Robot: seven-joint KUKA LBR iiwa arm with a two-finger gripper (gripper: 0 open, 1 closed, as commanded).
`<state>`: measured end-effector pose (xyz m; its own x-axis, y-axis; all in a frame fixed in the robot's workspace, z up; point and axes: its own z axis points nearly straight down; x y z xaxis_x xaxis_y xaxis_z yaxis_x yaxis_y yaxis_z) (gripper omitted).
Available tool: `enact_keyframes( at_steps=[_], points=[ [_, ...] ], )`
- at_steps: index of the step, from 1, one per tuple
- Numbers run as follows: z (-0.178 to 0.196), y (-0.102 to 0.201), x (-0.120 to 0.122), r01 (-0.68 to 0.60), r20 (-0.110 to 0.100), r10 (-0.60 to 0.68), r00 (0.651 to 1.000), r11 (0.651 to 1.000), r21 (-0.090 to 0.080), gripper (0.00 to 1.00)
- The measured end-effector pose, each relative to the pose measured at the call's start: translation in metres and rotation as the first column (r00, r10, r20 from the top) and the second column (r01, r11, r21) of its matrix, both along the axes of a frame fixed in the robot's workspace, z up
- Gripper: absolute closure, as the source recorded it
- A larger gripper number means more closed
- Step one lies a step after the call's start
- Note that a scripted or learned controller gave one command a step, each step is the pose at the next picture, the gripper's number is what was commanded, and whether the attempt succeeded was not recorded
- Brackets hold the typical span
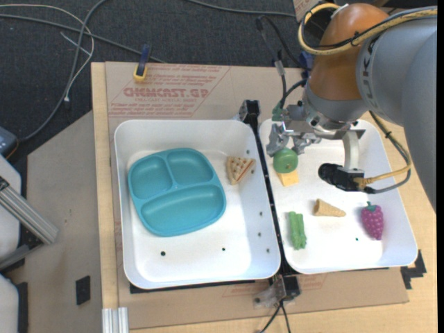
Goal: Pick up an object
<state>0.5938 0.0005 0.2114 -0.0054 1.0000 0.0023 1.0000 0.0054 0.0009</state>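
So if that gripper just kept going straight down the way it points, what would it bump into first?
Most likely the green apple directly beneath the gripper, with the yellow cheese wedge next to it. Depth is hard to judge from this slanted view.

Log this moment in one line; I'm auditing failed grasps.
arm: over right bin | gripper: above green round toy | grasp: unconfirmed | left bin: blue tray
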Motion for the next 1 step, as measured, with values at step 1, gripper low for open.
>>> enact_keyframes(
  at_steps=[1],
  points=[
    [-0.0043, 0.044, 0.0289, 0.0, 0.001, 0.0, 1.0, 1.0, 0.0, 1.0]
  ],
)
